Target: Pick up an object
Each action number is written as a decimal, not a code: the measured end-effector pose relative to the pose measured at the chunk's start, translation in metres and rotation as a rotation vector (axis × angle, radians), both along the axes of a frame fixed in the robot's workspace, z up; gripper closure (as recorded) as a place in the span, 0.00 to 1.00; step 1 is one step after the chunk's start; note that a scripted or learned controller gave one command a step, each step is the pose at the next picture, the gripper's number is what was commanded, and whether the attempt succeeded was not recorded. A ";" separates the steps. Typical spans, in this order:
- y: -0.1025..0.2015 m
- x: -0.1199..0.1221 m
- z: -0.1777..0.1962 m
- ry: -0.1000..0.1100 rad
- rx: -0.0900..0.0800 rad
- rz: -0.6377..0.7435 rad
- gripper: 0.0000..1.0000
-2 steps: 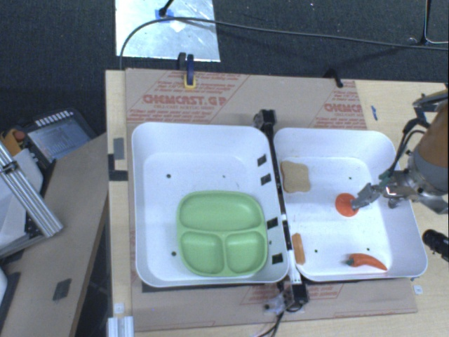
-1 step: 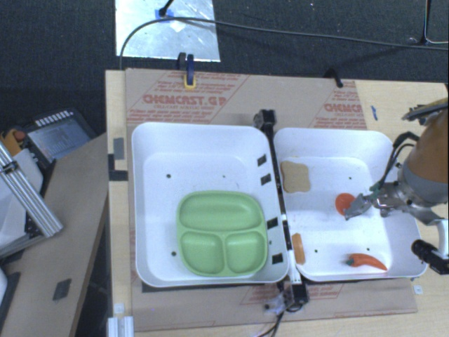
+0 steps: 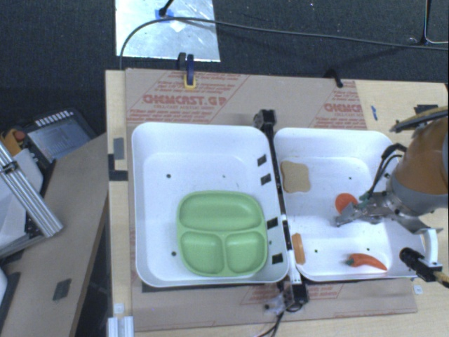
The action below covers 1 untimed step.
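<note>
In the right bin (image 3: 330, 156) lie a flat tan slice (image 3: 295, 176) at the back left, a small round orange-red object (image 3: 344, 201) in the middle, an orange carrot-like piece (image 3: 366, 261) near the front wall, and a small orange stick (image 3: 298, 248) against the left wall. My gripper (image 3: 349, 217) reaches in from the right, low over the bin floor. Its tip is just in front of the round orange-red object, touching it or nearly so. Nothing is visibly held.
The left bin (image 3: 161, 160) holds a green divided plate (image 3: 222, 232). A black divider with clips (image 3: 270, 167) runs between the bins. The orange-banded arm (image 3: 424, 167) covers the right bin's right side. Cardboard (image 3: 210, 97) lies under both bins.
</note>
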<state>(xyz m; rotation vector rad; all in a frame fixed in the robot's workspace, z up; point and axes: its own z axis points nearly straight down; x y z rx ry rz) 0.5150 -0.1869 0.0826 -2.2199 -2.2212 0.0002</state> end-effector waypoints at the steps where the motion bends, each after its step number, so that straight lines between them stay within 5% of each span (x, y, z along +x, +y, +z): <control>1: -0.001 0.002 0.013 -0.005 -0.003 0.000 1.00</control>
